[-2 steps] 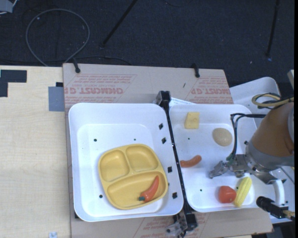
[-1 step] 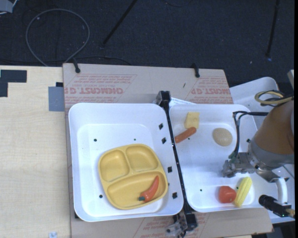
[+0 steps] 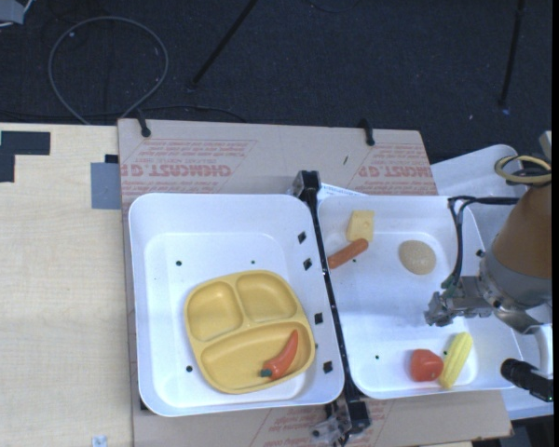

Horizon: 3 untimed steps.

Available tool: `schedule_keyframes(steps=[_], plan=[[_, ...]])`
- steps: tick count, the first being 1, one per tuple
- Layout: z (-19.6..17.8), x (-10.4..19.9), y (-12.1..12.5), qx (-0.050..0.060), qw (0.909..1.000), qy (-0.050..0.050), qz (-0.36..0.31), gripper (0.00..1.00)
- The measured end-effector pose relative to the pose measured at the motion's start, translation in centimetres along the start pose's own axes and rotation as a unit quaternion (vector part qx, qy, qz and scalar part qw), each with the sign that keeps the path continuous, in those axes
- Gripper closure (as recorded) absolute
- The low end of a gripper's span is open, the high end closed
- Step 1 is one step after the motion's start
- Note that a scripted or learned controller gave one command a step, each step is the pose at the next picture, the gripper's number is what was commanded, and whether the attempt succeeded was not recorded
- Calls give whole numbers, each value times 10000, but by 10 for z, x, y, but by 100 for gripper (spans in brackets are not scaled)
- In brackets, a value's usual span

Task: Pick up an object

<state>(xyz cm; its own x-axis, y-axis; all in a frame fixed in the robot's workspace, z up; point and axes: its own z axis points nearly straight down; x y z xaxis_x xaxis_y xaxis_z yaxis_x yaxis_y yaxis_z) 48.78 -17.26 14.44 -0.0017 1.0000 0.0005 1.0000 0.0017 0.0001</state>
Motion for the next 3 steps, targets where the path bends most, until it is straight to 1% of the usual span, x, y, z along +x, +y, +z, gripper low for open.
schedule_keyframes(steps=[2,3], plan=[[-93,4,17,-10,10000,-4,-3,100],[-84,56,21,18,10000,12,-14,100]])
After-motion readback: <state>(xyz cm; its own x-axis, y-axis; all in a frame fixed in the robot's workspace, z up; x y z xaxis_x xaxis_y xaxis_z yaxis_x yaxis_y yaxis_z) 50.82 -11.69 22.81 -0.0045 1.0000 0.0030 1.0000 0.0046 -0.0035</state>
